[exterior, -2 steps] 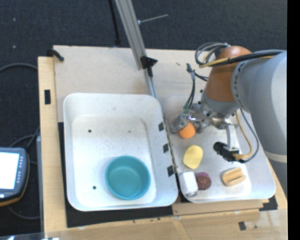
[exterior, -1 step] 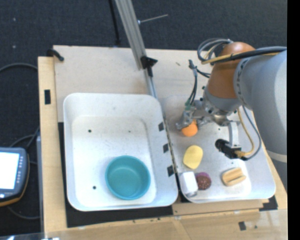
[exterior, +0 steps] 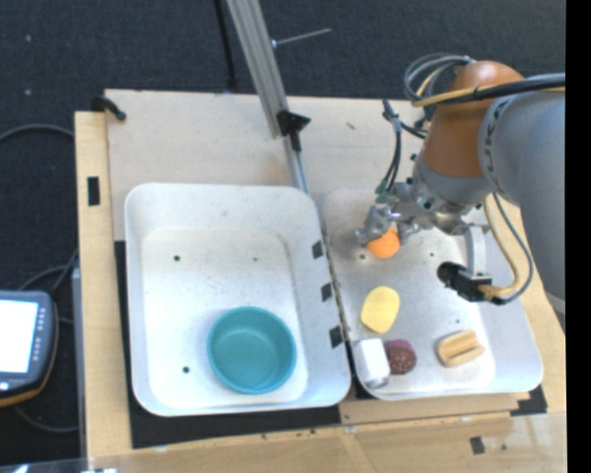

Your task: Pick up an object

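Camera view, from above at a slant: two white bins side by side on the bench. Left bin [exterior: 158, 264]: one teal bowl [exterior: 253, 350], upright, near the front. Right bin [exterior: 502, 358]: yellow piece [exterior: 380, 308] near the middle; white block [exterior: 372, 360] at the front left corner, touching a dark red ball [exterior: 402, 357] on its right; tan block [exterior: 459, 348] further right, apart from both. Orange ball [exterior: 384, 245] in the rear part of the right bin, directly under the gripper [exterior: 382, 227]. Arm [exterior: 517, 156] reaching in from the right, orange band [exterior: 463, 131] above the wrist, cables looped around it. Gripper down at the orange ball, fingers on either side and closed on it; contact between ball and bin floor not discernible. Black clip [exterior: 465, 280] with cable hanging at the arm's near side, over the bin. Metal post [exterior: 261, 57] slanting up behind the bins. Screen unit [exterior: 10, 348] at far left.
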Motion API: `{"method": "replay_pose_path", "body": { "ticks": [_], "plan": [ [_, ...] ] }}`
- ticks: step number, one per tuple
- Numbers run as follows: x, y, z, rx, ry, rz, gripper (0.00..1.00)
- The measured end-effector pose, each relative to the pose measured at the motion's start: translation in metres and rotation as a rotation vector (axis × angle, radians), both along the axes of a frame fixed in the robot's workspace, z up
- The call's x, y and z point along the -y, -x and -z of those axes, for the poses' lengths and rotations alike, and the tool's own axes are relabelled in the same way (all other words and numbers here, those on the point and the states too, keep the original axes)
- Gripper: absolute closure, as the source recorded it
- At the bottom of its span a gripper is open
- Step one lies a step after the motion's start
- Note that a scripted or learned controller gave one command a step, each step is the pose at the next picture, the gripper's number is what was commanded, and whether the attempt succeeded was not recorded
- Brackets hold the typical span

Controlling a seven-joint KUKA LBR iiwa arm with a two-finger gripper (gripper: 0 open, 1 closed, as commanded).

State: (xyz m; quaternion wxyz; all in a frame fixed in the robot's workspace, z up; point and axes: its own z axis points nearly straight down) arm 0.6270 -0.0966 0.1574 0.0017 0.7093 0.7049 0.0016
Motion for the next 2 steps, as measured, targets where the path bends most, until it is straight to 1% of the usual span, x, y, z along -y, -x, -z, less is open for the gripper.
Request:
{"method": "replay_pose_path", "body": {
  "ticks": [1,2],
  "plan": [
    [-0.002,0.001,-0.064,0.003,0.001,-0.009,1.0],
    [-0.001,0.0,-0.102,0.001,0.0,-0.009,1.0]
  ]
}}
